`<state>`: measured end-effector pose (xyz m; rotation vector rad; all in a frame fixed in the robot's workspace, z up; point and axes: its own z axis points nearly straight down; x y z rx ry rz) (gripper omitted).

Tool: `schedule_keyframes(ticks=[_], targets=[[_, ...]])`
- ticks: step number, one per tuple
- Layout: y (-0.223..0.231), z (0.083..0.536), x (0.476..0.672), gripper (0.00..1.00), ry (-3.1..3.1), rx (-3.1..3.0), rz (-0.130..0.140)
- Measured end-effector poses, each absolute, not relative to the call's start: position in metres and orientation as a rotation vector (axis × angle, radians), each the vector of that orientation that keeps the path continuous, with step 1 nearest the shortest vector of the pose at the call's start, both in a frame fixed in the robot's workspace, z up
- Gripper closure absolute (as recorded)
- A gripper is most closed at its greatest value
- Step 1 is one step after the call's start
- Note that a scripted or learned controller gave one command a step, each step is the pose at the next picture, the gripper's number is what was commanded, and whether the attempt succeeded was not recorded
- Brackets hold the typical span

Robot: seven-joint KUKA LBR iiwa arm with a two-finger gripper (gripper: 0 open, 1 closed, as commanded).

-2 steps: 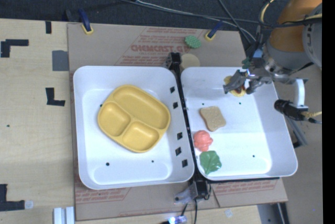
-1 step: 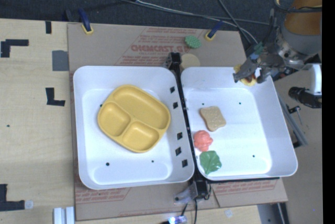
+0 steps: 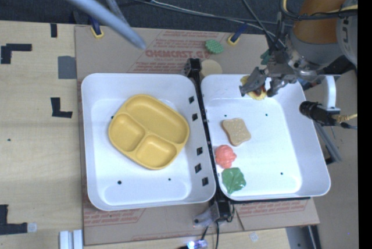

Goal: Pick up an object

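Right bin (image 3: 302,178) has three loose bits near its left side: a tan slice of toast (image 3: 236,131) lying flat, a pinkish-red lumpy thing (image 3: 225,155) just below it, then a green leafy piece (image 3: 233,180) below that, almost touching. There's also a small yellow item (image 3: 258,92) at the bin's top edge, between the jaws, mostly hidden.

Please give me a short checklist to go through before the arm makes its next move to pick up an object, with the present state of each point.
1. Objects lie in the right bin: ok; toast piece, pink item, green leaf item.
2. Gripper is above the right bin: ok, at its far rim.
3. Something is held: cannot tell; a yellow thing shows under the gripper.
4. The three objects are apart from the gripper: ok.
5. Yellow tray lies in the left bin: ok.
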<state>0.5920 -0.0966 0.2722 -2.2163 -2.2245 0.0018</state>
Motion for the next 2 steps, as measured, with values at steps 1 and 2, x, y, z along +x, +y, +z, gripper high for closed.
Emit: schedule_keyframes(ticks=[1, 2], targets=[[-0.051, 0.257, 0.578, 1.0, -2.223, -2.217, 0.004], [0.009, 0.253, 0.576, 1.0, -2.226, -2.216, 0.002]])
